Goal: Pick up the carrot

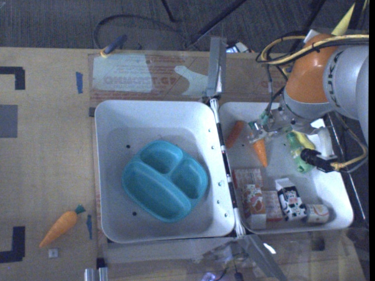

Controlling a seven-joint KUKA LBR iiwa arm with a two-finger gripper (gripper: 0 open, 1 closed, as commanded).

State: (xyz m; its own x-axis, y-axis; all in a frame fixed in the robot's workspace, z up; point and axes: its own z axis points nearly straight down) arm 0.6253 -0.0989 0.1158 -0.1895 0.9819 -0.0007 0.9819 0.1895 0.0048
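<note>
On the tabletop [47,174] at the near left corner lies a toy carrot [59,227], outside both bins and well apart from the arm. In the left bin [117,119] sits a teal divided plate [166,180]. The near end of the right bin [337,212] holds small cartons [256,199] and a cow-patterned box [291,202]. Farther back, an orange carrot [259,151] hangs point-down at the claw [259,134], apparently pinched between its tips, with another orange piece [235,133] just beside it and a yellow-green item [300,146] to the right. I judge the grasp made; the next move calls for a straight lift, keeping the grip firm.
</note>
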